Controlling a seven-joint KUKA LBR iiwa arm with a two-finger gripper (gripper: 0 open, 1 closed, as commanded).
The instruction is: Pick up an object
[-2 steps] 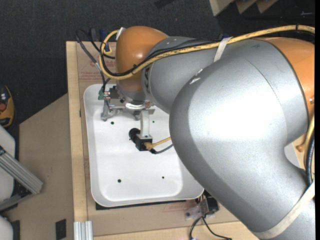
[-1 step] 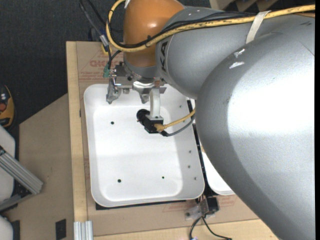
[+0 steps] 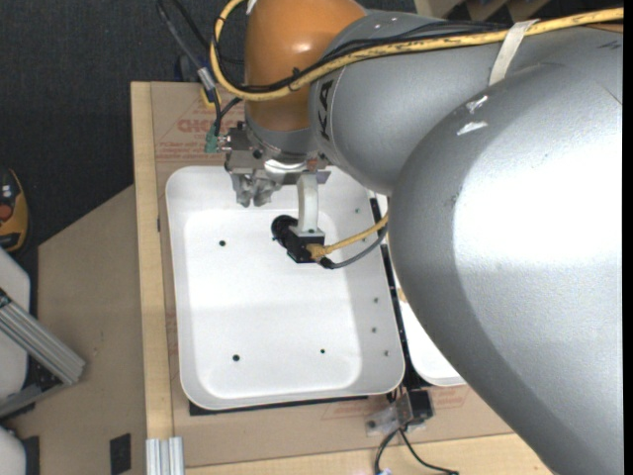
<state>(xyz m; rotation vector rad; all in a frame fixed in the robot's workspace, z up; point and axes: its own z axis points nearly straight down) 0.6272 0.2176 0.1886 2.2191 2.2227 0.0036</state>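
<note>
Looming closest is the grey arm (image 3: pixel 495 186), which fills the right side and hides most of the right bin (image 3: pixel 430 359). Going left to right, the left bin (image 3: pixel 213 364) sits on the desk (image 3: pixel 158 265), and over its far end hangs the hand (image 3: pixel 282 194), below the orange band (image 3: pixel 292 47). Whether it is open or closed I cannot tell, and I cannot make out any object to pick up.

Dark carpet floor (image 3: pixel 79 87) surrounds the plywood bench (image 3: pixel 158 265).
</note>
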